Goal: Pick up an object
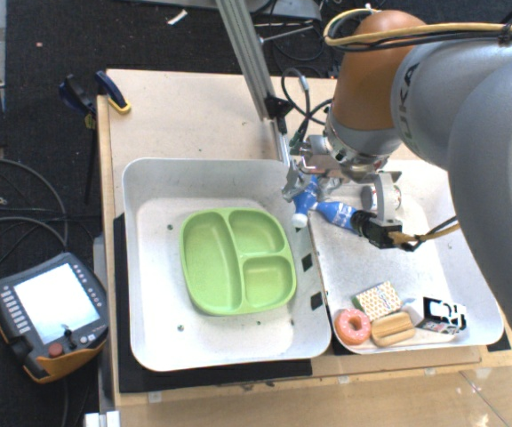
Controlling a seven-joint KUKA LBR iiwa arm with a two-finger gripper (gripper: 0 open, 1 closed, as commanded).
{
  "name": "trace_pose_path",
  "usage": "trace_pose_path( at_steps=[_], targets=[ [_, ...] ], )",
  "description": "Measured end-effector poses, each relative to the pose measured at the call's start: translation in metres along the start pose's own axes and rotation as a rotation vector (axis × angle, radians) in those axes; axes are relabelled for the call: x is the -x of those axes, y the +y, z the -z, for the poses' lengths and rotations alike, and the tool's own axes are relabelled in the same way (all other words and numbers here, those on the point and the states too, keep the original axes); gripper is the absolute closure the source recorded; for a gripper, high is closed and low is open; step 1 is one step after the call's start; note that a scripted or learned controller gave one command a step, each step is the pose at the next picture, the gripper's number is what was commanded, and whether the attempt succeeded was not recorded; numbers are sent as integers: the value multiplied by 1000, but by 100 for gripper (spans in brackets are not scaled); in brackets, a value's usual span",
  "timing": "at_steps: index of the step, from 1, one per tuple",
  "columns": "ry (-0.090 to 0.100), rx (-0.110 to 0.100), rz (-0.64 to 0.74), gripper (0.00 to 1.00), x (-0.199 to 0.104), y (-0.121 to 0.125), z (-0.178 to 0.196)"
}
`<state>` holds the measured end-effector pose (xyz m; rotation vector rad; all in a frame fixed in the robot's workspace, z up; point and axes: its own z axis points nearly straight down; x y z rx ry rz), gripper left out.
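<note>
Green divided plate (238, 261) lies flat in the left bin (149, 185), and you will find nothing else resting on it. Your arm (434, 87) comes in from the right, with the pincer (302, 196) lowered over the wall where the two bins meet. A blue and white tube (327, 210) lies at the near-left end of the right bin (469, 283), directly beside the pincer tip; whether the pincer is spread, pressed together or pinching that tube cannot be told from this angle. Toward the front of the right bin you have a pink doughnut (354, 326), a bread roll (392, 329), a speckled block (378, 300) and a black and white item (443, 314), grouped closely. A handheld controller (47, 314) sits off the surface, left.
</note>
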<state>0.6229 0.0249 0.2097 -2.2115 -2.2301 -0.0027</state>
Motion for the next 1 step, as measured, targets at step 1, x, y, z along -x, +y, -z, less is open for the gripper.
trace_pose_path(
  at_steps=[1],
  targets=[
    [1, 0, 1, 100, -60, -1, 0]
  ],
)
